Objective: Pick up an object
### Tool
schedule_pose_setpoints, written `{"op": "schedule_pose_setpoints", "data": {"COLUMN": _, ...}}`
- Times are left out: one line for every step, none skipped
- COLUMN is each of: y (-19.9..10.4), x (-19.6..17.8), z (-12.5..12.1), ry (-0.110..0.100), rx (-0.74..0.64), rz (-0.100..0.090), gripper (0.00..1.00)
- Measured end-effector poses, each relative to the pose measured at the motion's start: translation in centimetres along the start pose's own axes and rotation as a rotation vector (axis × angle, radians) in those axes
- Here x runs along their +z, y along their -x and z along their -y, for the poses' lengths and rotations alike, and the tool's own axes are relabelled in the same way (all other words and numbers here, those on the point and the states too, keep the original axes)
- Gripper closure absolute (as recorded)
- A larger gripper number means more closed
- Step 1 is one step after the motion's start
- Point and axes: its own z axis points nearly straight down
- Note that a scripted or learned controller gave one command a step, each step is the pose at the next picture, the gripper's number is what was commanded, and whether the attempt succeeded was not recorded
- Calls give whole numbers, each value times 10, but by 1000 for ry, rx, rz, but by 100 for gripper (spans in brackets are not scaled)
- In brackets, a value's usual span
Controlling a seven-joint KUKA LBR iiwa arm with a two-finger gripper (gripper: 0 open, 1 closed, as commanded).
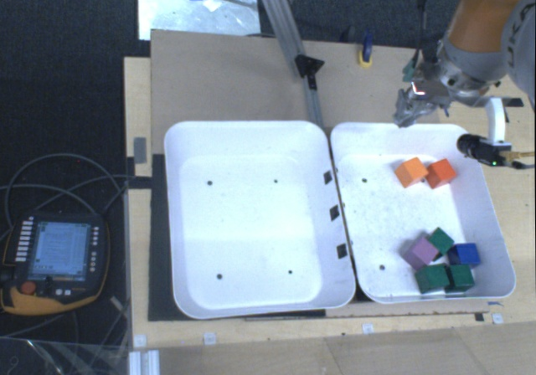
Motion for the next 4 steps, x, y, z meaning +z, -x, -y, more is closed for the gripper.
{"op": "schedule_pose_setpoints", "data": {"y": -52, "x": 9, "z": 23, "ry": -10, "rx": -4, "rz": -2, "gripper": 100}}
{"op": "schedule_pose_setpoints", "data": {"y": -100, "x": 5, "z": 60, "ry": -9, "rx": -4, "rz": -4, "gripper": 100}}
{"op": "schedule_pose_setpoints", "data": {"y": -143, "x": 19, "z": 90, "ry": -11, "rx": -3, "rz": -4, "gripper": 100}}
{"op": "schedule_pose_setpoints", "data": {"y": -189, "x": 9, "z": 120, "ry": -9, "rx": -6, "rz": -5, "gripper": 100}}
